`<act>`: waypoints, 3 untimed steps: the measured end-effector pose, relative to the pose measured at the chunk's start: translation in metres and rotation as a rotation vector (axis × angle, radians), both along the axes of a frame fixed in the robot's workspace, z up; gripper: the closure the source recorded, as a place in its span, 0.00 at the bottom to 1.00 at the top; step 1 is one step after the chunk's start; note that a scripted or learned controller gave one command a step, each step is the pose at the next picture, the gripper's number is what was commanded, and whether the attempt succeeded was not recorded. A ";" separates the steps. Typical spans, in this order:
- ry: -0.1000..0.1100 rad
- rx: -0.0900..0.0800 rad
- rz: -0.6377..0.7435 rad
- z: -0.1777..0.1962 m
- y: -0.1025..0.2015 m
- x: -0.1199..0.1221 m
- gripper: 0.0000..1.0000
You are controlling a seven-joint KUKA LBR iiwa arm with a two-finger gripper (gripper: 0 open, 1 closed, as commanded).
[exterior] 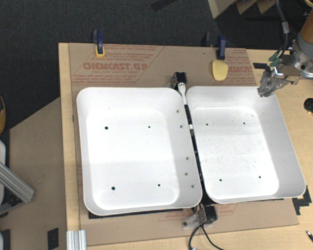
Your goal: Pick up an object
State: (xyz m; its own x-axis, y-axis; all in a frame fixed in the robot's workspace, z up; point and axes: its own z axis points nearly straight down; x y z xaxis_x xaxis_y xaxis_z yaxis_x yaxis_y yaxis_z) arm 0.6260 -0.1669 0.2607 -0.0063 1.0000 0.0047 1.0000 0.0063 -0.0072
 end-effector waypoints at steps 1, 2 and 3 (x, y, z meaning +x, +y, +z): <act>-0.023 -0.001 0.009 0.106 0.126 0.041 1.00; 0.003 0.000 0.006 0.011 0.238 0.038 1.00; -0.010 -0.014 -0.021 0.023 0.072 0.039 1.00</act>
